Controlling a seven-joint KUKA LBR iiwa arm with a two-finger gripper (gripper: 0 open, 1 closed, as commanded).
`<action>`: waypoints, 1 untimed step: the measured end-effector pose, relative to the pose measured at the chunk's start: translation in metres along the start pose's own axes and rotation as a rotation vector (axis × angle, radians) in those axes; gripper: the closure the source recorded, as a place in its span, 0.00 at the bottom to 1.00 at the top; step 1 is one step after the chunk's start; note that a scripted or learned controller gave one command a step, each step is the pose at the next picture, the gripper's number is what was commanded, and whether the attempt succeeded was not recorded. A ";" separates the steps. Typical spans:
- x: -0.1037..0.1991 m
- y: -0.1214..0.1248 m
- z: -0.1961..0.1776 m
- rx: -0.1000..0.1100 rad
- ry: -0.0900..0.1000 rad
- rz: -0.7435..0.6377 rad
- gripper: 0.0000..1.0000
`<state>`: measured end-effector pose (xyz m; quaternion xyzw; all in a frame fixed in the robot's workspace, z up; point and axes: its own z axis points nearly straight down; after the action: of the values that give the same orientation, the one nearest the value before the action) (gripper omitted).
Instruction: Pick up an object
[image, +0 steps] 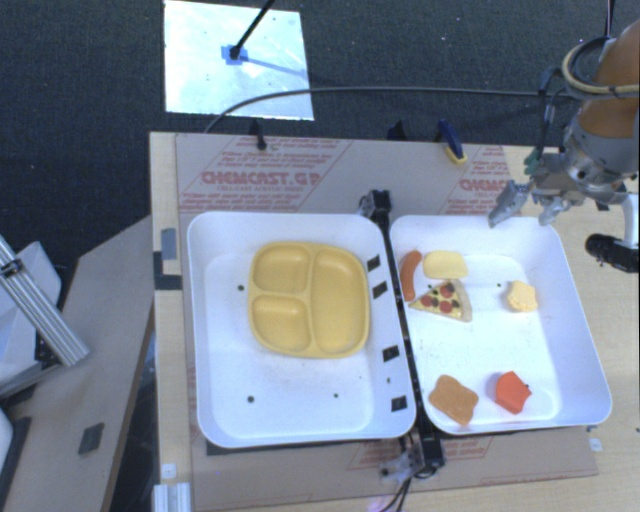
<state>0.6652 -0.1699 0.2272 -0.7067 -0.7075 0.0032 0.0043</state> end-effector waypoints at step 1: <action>0.001 0.002 -0.009 -0.013 -0.002 -0.003 0.00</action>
<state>0.6678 -0.1693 0.2358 -0.7058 -0.7084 -0.0005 -0.0009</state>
